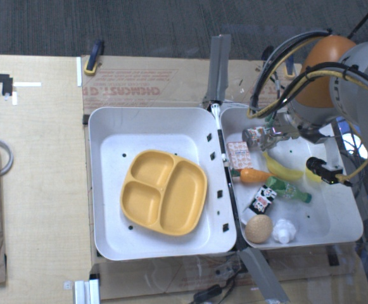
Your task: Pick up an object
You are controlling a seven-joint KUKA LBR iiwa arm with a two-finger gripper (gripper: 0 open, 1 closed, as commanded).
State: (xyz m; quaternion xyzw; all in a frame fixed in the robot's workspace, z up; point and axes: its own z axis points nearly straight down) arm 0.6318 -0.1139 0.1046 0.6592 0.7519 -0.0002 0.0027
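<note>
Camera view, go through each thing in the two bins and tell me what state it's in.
Yellow plate: lying flat in the left bin, compartments up.
Banana: lying in the right bin.
Carrot: lying beside the banana.
Egg: resting near the front wall.
Gripper: low over the right bin's back, fingers unclear.

Both bins, the left bin (101,189) and the right bin (336,227), look like smooth white plastic with a faint sheen. The yellow divided plate (164,192) is matt plastic. The surface (38,170) has a pale, wood-like finish, and brown cardboard (133,84) lies at the bins' twelve o'clock. The banana (282,170) looks glossy. The claw (260,137) is shiny metal.
</note>
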